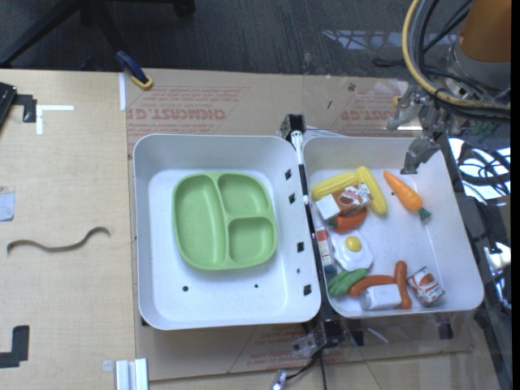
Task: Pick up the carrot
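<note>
The carrot (402, 190), orange with a small green tip, lies flat in the upper right part of the right bin (459, 242), pointing down and to the right. My gripper (409, 141) hangs just above the bin's far right corner, a little beyond the carrot's thick end. Its two grey fingers (419, 154) stand apart, open, with nothing between them. The carrot lies free, apart from the corn to its left.
Left of the carrot are two yellow corn cobs (344, 184), a snack packet (354, 197) and a fried egg (355, 253). Sausages (379, 283) and a small carton (426, 287) lie near the front. The left bin holds a green divided plate (226, 219). Cables loop above the arm.
</note>
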`<action>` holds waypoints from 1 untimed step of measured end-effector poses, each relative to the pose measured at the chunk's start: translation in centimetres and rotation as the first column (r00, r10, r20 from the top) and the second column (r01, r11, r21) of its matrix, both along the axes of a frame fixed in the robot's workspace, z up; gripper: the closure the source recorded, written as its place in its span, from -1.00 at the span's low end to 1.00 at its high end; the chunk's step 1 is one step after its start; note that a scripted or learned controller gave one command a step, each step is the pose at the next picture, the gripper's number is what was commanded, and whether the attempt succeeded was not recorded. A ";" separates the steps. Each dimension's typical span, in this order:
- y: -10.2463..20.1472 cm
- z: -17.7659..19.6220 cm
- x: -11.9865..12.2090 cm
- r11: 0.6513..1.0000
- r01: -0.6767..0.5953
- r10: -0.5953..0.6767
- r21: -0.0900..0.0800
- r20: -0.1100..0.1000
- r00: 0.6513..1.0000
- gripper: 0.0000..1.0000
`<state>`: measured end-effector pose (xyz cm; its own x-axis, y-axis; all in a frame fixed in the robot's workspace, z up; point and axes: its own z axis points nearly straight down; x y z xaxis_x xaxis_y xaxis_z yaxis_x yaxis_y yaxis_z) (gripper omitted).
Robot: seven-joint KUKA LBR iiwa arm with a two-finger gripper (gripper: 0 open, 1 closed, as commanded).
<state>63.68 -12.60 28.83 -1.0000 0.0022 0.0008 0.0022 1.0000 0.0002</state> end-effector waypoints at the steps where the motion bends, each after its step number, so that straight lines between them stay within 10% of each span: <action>1: -4.7 -14.6 1.0 0.998 -0.067 0.067 0.001 0.001 0.998 -1.00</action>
<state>64.73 -17.26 14.21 -0.9979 -0.0653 0.0003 -0.0653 0.9979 0.0010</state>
